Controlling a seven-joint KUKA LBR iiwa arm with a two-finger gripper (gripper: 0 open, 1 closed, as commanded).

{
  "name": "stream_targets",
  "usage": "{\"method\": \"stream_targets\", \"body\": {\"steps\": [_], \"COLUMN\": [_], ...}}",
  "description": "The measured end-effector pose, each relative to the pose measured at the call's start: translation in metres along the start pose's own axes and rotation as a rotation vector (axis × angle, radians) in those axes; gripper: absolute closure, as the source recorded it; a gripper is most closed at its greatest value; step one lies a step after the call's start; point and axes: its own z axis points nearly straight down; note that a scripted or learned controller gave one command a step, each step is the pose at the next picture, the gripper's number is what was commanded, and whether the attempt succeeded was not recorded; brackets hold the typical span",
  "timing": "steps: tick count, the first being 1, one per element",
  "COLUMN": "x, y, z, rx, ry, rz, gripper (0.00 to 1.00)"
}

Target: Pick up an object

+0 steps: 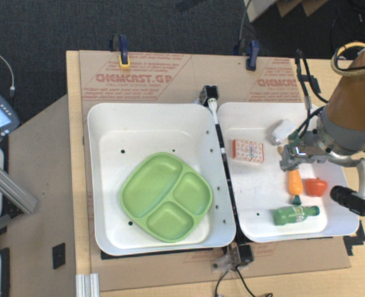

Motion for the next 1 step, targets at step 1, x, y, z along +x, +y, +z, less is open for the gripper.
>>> {"method": "stream_targets", "body": {"steps": [1], "x": [0.054], "y": [0.0043], "z": [0.0075], "rx": [0.006], "ry": [0.004], "rz": [-0.006], "gripper": [1.0]}}
